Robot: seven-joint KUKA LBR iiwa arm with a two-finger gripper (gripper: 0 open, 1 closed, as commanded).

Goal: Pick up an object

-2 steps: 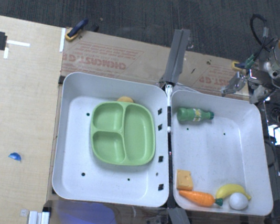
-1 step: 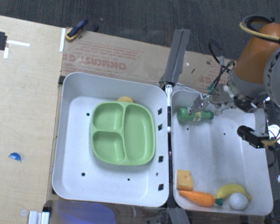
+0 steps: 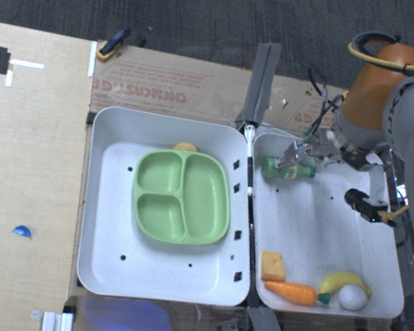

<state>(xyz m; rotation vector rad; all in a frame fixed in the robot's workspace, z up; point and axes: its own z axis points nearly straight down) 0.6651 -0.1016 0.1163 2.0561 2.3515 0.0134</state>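
— Quick one. Where's the two-finger gripper [image 3: 301,154]?

— Far corner of the right white bin [image 3: 324,220], down at a small green object [image 3: 285,168] that lies against the back wall, just beside the divider. Can't tell what the green thing is, too small.

— Holding it?

— The fingers reach down to the green object, but whether they're spread or pinched on it I can't tell. Cables and metalwork clutter that spot.

— Risks?

— My guess: corner grab. The object sits tight to the wall, so a finger could land on the bin edge or skid the thing along the wall instead of closing round it. If the pinch is only on one end, it could swing and drop on the lift.

— Anything else nearby?

— Not close. Yellow block [image 3: 273,265], orange carrot [image 3: 292,292], yellow banana [image 3: 343,282] and a white ball [image 3: 352,297] sit along the near edge of the same bin, well apart. Green three-compartment plate [image 3: 183,196] is in the left white bin [image 3: 106,207], with a small yellow piece [image 3: 186,147] peeking behind it.

— Task status?

— Not visibly done; the object is low in the bin.
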